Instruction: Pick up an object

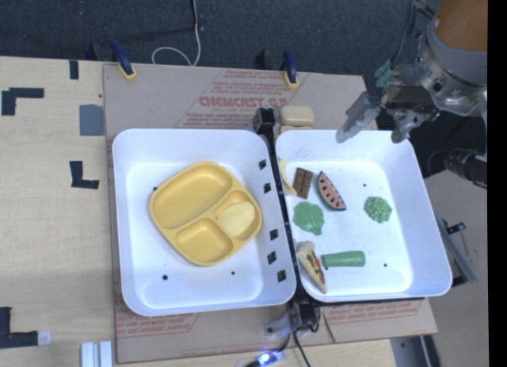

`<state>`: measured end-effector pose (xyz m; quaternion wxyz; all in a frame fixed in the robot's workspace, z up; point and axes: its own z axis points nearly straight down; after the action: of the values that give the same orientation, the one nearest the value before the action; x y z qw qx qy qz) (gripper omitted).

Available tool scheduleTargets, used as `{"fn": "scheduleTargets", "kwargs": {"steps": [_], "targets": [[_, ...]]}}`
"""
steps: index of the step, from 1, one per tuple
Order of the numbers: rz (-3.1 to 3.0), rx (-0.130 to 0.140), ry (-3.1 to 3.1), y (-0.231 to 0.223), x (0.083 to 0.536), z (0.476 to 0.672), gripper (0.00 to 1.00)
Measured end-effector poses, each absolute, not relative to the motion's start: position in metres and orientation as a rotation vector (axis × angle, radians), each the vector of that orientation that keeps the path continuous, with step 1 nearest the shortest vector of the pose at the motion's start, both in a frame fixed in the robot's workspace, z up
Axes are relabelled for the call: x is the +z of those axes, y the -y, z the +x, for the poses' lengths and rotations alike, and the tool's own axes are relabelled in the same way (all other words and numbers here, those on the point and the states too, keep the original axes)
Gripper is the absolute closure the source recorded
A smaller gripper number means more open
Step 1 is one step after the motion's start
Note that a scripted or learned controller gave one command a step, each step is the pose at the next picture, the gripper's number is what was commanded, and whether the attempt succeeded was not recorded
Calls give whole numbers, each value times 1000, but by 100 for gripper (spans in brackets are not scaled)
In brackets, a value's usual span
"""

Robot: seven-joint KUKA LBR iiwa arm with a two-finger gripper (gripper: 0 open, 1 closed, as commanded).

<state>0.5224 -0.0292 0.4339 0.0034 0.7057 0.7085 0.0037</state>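
My gripper (375,126) hangs over the back rim of the right bin (420,191), its two fingers (352,122) spread open with nothing between them. Below it the bin holds a brown chocolate bar (302,182), a watermelon slice (331,191), a green broccoli piece (378,209), a green leafy piece (308,218), a green cucumber (342,259) and a pizza slice (311,266). A pale yellow piece (282,176) leans at the bin's left wall. All of them lie apart from the gripper.
The left bin (131,199) holds a yellow divided plate (206,212). A beige block (297,116) lies on the cardboard behind the bins. Blue clamps (122,59) pin the cardboard at the back. The arm (459,32) comes in from the upper right.
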Motion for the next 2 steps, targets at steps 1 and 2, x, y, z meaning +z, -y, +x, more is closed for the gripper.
{"fn": "scheduleTargets", "kwargs": {"steps": [1,2], "targets": [[2236,-22,-2228,60,197,479,0],[2204,14,-2233,-36,313,485,0]]}}
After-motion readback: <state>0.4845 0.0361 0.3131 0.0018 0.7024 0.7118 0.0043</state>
